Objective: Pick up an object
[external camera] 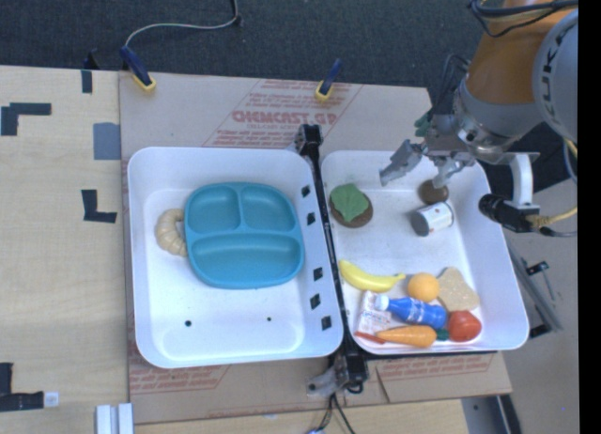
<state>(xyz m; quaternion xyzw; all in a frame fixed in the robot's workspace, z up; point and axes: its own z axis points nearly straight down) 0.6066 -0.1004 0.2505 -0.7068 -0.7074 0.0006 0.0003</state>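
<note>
Pick not done yet. The gripper point(424, 165) hung over the upper part of the right bin point(502, 263), fingers spread wide, nothing between them. One finger point(398, 163) pointed out to its left, the other point(447, 168) sat on its right side.

Nearest candidate was a small grey-white cylinder point(431, 218), lying on its side just below the gripper, close to the right finger but apart from it. A small brown object point(431, 189) sat just under the gripper, partly hidden; what it was could not be told.

A green-topped round piece point(350, 205) lay down and to the gripper's left, near. Well below the gripper sat the pile: banana point(370, 278), orange point(423, 286), blue bottle point(418, 311), carrot point(408, 335), tomato point(464, 326).

Far to the gripper's left, the other bin point(150, 263) held a blue divided plate point(244, 235).

Judged left to do: descend, close on one object, lift. All objects rested on the bin floor, so progress looked early.
</note>
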